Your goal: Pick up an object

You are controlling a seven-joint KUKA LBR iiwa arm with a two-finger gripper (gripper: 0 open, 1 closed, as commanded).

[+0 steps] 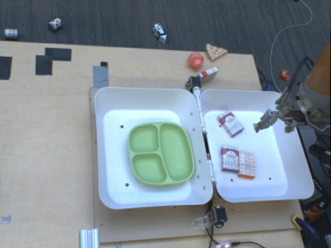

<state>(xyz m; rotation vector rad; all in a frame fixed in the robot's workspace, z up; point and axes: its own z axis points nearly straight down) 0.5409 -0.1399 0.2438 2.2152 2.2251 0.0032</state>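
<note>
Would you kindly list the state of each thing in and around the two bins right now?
Green divided plate: flat in the left bin.
Small red box: lying apart, right bin.
Two boxes: side by side, touching.
Tool: above the right bin, holding nothing visible.

I see a light wooden bench [51, 149] carrying 2 white bins: the left bin [103, 190] and the right bin [295, 190], touching along their inner edges. Black tape patches [51, 60] and a red ball [195, 60] lie directly on the bench's far side.
</note>
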